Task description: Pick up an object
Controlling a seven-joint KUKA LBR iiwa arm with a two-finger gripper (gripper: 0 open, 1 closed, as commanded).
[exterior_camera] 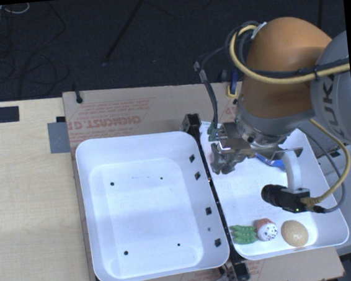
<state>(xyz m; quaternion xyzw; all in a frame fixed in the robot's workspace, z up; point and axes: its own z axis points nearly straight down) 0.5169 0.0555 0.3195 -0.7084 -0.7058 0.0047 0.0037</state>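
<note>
Camera view: metal gripper (226, 156) low at right bin's (335, 235) 10 o'clock corner, finger state unclear. At bin's 6 o'clock: knobbly green toy (242, 233), dotted white ball (266, 229), smooth tan egg (294, 233) in row.

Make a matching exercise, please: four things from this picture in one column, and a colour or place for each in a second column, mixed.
Things:
1. green item
2. dotted ball
3. tan egg-shaped object
4. left bin

Descriptions:
A. nearest the right bin's front right corner
B. white with small dots
C. beside the divider between the bins
D. bare white floor with small dark holes

Pairs: 1-C, 2-B, 3-A, 4-D
</note>
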